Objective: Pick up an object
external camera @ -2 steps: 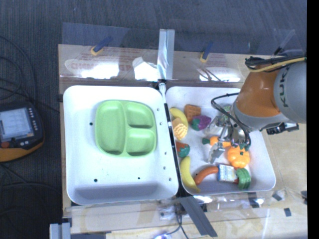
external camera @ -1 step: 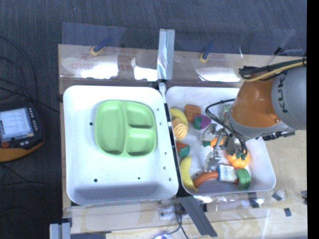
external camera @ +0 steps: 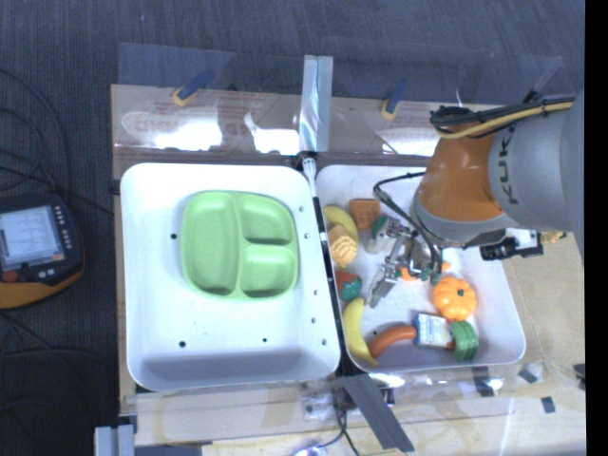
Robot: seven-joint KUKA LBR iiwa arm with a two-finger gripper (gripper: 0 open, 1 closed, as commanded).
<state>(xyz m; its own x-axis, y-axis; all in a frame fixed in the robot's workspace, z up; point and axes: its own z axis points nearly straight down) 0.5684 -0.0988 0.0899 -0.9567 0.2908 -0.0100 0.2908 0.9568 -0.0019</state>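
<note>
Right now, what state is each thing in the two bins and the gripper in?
Gripper: low in the right bin, fingers spread, nothing between them.
Green tray: flat in the left bin, compartments bare.
Pumpkin: upright, right of the gripper.
Banana: lying along the right bin's left wall.
Sausage: lying beside the banana.
Corn: lying near the divider.
</note>
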